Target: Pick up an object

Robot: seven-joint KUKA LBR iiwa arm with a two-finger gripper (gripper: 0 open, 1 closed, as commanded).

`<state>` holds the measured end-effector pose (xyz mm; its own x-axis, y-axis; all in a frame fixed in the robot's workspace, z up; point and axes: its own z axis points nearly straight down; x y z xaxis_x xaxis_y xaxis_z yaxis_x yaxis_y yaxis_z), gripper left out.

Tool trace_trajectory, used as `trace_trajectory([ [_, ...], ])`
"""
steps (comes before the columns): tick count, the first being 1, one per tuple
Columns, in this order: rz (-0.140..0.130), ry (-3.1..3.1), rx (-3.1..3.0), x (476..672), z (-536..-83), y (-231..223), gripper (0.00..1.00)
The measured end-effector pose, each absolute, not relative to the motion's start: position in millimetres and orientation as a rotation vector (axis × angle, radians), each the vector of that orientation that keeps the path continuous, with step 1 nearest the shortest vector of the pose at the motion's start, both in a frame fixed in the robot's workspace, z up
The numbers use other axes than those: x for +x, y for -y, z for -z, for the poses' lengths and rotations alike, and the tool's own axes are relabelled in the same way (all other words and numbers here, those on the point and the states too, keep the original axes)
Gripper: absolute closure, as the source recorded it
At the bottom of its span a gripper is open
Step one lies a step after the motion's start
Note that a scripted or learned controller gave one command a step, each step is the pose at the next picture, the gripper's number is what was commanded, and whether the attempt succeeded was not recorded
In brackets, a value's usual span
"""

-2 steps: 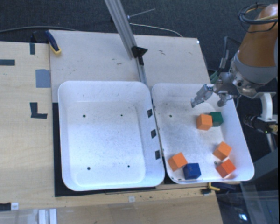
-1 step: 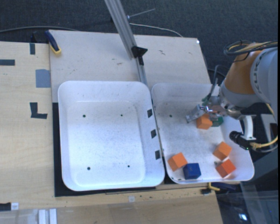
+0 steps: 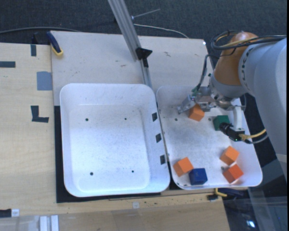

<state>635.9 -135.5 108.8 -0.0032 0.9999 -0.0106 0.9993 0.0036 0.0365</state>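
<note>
Now my jaws (image 3: 198, 109) pinch an orange cube (image 3: 197, 113) over the right bin (image 3: 171, 129), so it hangs just beneath them; a green block (image 3: 220, 121) lies beside, untouched.

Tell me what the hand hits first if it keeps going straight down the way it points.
Most likely the orange block right under the hand, then the right bin floor; depth is hard to judge from this slant.

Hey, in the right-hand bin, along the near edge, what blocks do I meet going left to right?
Orange block → blue block → orange block. Another orange block sits just behind that last one, so its place in the order is unclear.
</note>
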Motion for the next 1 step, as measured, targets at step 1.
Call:
trace_trajectory([
  [1,-0.014,-2.203,2.201,662.4,-105.9,207.1,0.00],
])
